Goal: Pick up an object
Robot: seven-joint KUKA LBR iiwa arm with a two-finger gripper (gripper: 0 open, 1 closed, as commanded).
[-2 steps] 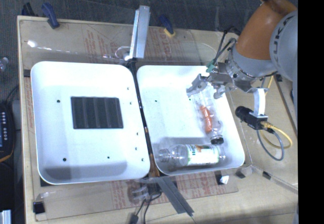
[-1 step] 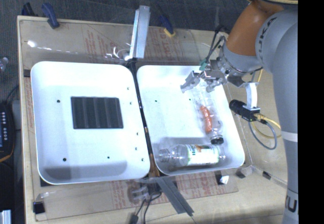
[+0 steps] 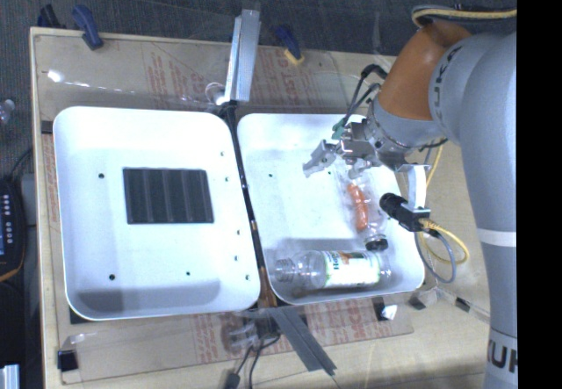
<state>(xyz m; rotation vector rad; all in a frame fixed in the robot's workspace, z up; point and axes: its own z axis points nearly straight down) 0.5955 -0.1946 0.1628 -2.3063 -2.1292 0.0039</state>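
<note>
Two shallow white bins sit side by side: the left bin (image 3: 79, 203) toward 9 o'clock and the right bin (image 3: 281, 194) toward 3 o'clock. The left bin holds one dark ribbed rectangular panel (image 3: 168, 196). The right bin holds one clear plastic bottle (image 3: 329, 269) lying at its 6 o'clock edge, and one orange object (image 3: 358, 205) toward its 3 o'clock side.

The arm (image 3: 492, 203) bears white letters "KU" at its base; the bench's (image 3: 132, 58) red print is unreadable.
</note>
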